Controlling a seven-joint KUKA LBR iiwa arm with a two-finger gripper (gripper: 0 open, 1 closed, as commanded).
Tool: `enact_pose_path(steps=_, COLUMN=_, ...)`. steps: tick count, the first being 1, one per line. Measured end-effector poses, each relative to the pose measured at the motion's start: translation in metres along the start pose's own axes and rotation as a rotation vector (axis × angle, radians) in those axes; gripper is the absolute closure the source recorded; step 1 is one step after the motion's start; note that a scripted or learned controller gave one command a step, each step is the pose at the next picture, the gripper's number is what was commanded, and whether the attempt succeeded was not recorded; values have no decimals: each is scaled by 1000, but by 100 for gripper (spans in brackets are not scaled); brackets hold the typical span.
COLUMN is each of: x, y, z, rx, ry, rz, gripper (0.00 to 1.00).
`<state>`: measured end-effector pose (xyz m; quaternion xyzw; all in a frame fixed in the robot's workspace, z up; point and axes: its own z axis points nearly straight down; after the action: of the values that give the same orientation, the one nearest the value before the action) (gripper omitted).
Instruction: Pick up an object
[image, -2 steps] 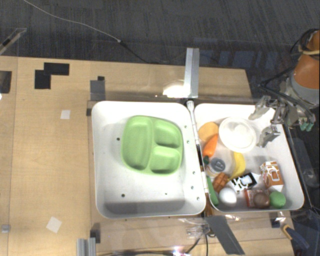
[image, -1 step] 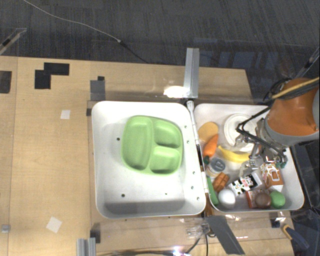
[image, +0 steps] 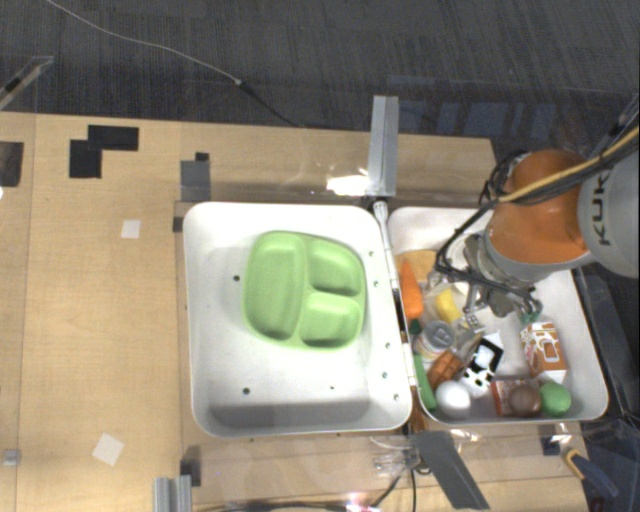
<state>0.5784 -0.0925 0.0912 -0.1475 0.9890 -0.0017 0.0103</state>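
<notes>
I see two bins side by side on the bench (image: 90, 330): left bin (image: 215, 400) holds a divided tray (image: 303, 288), lying toward its rear-centre. Right bin (image: 590, 385) is crowded w/ small items; a carton (image: 543, 350) sits nr its right wall, a ball (image: 454, 397) at front left. Arm (image: 535, 225) comes in from right, over the right bin's rear half.

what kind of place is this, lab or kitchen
Most likely a robotics lab bench set up for bin-picking tests. A grey arm with an orange band reaches over two shallow white bins, one holding a green divided plastic tray, the other small toy-like items.
</notes>
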Motion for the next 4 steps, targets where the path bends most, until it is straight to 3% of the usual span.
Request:
enact_pose_path(steps=1, x=-6, y=0, z=-15, rx=6, ry=-19, rz=-6, gripper=100)
enact_pose_path(steps=2, x=-61, y=-60, z=-122, rx=0, ry=4, rz=-173, gripper=100)
enact_pose_path(steps=3, x=-58, y=-138, z=-145, rx=-1, ry=7, rz=-323, gripper=100)
enact_pose_path(steps=4, x=-59, y=-135, z=-144, rx=-3, ry=7, rz=-326, gripper=0)
